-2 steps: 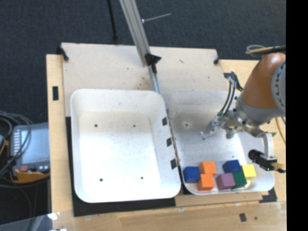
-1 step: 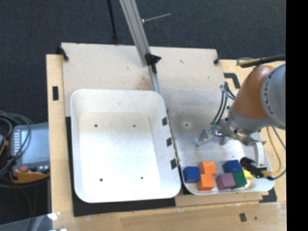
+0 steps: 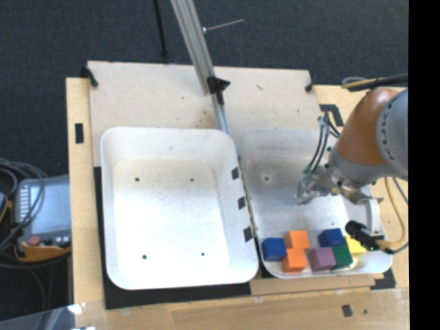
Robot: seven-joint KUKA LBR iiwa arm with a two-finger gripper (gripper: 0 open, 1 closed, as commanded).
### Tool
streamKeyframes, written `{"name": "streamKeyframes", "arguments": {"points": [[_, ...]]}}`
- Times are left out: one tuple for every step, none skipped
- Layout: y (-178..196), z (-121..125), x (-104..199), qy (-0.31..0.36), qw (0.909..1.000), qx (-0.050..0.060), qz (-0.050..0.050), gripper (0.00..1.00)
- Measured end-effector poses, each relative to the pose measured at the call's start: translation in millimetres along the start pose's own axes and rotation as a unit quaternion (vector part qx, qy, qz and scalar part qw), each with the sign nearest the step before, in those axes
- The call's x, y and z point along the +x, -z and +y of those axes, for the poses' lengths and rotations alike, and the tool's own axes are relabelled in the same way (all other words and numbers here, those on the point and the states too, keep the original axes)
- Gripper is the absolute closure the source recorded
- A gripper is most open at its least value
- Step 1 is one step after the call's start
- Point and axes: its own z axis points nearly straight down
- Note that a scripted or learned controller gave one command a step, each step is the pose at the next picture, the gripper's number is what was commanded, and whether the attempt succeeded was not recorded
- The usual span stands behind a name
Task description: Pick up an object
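Dark grey carpet surrounds a pale wooden bench seen from above at a slant, with a tilted metal rail crossing its far edge. Two shallow white bins sit side by side on the bench. Nothing lies on the speckled floor of the left bin. The right bin holds a cluster of small coloured blocks along its near edge: a blue block at the left, an orange block with a second orange block just in front of it, a purple block, a green block, another blue block behind those, and a yellow block at the right. They are packed close, several touching. The grey arm with its orange band reaches in from the right, and its gripper hangs above a bare part of the right bin, behind the cluster and apart from every block. Whether the pincer is wide or narrow cannot be told at this size; nothing is visibly between its tips. By the look of it, the task is at the approach stage, with no block yet grasped. The next move probably calls for shifting the gripper toward the near edge, over one block, perhaps the rear orange one, then descending with the tips straddling it. Tight neighbours may hinder a clean grip.
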Motion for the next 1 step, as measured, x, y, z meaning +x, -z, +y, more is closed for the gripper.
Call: {"name": "streamKeyframes", "arguments": {"points": [[47.8,-3.3,-8.3,0.002,1.0000,0.000,0.000,1.00]]}}
